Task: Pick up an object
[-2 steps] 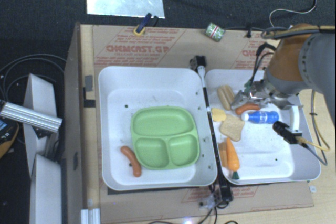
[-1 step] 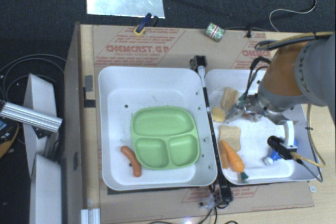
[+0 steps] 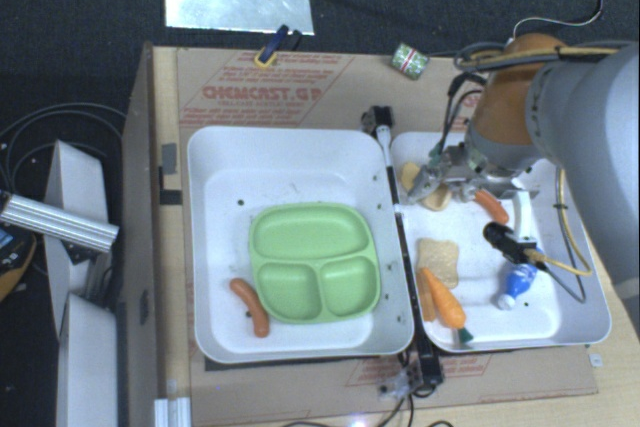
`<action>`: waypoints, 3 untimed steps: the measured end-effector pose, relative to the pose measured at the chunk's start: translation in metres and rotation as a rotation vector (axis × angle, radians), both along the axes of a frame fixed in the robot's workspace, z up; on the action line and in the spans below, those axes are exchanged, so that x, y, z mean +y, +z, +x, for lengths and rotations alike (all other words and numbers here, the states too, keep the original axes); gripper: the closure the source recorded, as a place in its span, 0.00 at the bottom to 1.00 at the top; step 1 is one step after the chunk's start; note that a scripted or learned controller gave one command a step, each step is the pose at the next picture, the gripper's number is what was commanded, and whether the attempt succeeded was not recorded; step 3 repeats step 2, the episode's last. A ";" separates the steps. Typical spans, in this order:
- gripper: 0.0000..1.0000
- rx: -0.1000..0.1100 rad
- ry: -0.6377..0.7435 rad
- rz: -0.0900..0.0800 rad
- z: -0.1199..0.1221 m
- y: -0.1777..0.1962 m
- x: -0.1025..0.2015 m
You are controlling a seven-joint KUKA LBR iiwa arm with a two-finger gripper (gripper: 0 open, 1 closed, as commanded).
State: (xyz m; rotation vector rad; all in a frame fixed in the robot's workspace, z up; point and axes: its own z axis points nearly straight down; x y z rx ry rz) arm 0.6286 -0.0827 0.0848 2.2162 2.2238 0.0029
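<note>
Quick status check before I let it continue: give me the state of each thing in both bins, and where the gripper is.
Green three-compartment plastic plate: flat in left bin, nothing in it.
Orange-red toy sausage: lying beside the plate's lower left corner.
Orange toy carrot: lying in right bin, untouched.
Tan toast slice: lying flat.
Blue-and-white toy bottle: on its side.
Gripper: low over the right bin's upper left corner.
</note>
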 end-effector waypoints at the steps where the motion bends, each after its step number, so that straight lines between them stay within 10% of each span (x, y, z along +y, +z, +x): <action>1: 0.00 -0.001 0.002 0.000 0.041 0.000 -0.006; 2: 1.00 -0.002 0.005 -0.001 0.042 0.011 -0.006; 3: 1.00 -0.002 0.005 -0.001 0.042 0.011 -0.006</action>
